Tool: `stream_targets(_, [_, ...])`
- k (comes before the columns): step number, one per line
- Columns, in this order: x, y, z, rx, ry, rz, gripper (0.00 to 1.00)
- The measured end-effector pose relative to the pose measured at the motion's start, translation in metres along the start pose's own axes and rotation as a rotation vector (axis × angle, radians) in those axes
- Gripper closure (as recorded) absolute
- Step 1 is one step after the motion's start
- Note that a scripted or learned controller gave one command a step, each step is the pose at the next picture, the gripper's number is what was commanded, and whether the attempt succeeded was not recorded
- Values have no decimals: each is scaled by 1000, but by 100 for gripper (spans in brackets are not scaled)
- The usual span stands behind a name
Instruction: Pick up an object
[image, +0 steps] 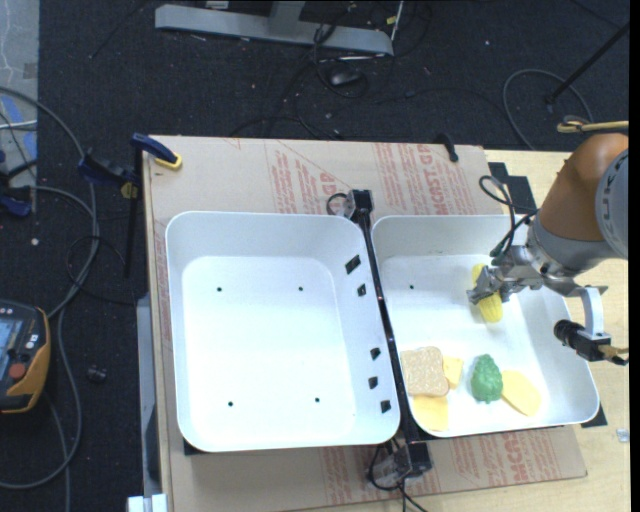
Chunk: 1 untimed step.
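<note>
Arm over the right bin, gripper at a yellow object.

The left bin offers broad open floor inside its raised rim. Red print on the cardboard sheet under the bins is too faint to read. In the right bin, a tan bread slice, a yellow wedge, a green lump and a yellow slice crowd the near edge; the far half lies open. The yellow object sits mid-bin, touching the gripper; its long axis and the finger spacing cannot be told.

Grey arm — orange band, black cable, metal gripper
</note>
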<state>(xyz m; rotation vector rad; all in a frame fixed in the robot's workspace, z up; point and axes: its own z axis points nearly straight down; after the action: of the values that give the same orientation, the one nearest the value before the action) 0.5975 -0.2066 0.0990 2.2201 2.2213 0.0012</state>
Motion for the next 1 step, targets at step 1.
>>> stream_targets(1, [75, -42, -25, 2, 2, -3, 100])
